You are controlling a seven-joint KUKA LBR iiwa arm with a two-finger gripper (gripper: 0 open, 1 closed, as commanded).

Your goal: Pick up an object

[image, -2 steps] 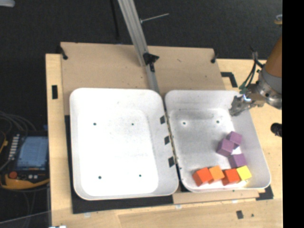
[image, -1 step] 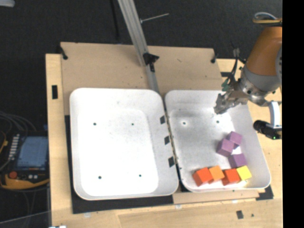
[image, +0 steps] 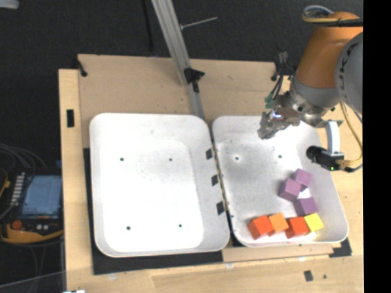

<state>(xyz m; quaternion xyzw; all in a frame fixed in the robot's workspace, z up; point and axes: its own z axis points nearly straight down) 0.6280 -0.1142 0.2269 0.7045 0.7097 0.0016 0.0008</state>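
- Blocks are sitting bunched in the near right part of the right bin [image: 244,133], well apart from the gripper [image: 269,129] and toward the viewer from it: two purple blocks [image: 295,184] stacked loosely, a third purple one [image: 305,205] just below them, then a row along the near rim with a red-orange block [image: 261,226], an orange block [image: 278,222], a second red block [image: 297,226] and a yellow block [image: 314,222].
- They are probably lying pressed against the rim and each other because the bin wall is stopping them there; such crowding would make a clean grasp harder, in my judgement.
- Gripper is hanging over the far edge of the right bin, with nothing visible between its tips; how wide it is standing I cannot tell from this slant.
- Left bin [image: 104,163] is lying off to the gripper's far side, across the divider.
- No pick is under way yet, as I judge it.
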